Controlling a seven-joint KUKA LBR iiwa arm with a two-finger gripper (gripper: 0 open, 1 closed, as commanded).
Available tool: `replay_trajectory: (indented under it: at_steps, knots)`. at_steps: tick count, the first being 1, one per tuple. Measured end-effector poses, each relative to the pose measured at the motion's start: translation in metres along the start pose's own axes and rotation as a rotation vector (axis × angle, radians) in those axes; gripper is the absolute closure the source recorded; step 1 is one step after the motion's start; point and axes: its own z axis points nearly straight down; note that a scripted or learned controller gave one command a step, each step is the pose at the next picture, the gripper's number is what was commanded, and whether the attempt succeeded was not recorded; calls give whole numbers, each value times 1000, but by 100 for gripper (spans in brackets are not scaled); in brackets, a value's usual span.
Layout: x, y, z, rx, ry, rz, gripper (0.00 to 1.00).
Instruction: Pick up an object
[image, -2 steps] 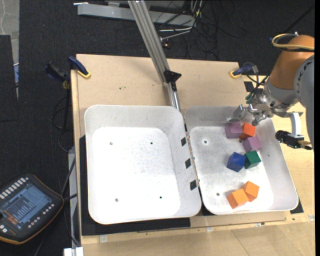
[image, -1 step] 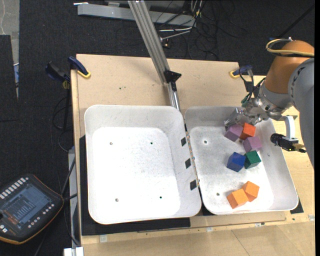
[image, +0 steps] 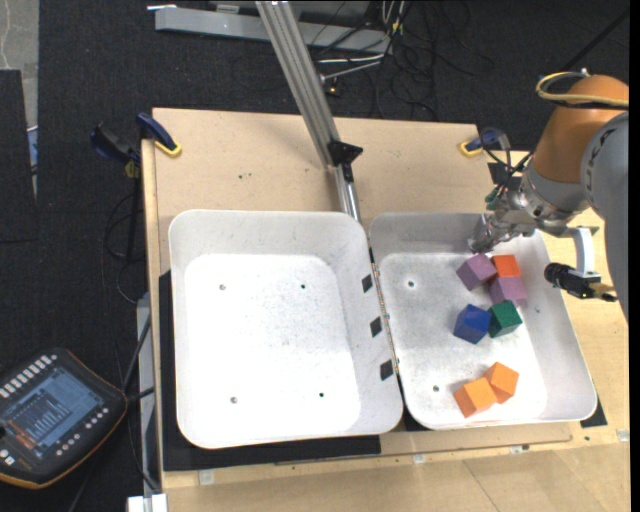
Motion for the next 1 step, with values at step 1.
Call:
replay_trajectory:
  at_steps: [1]
  knots:
    - [5,2,-45,1,0,3,100]
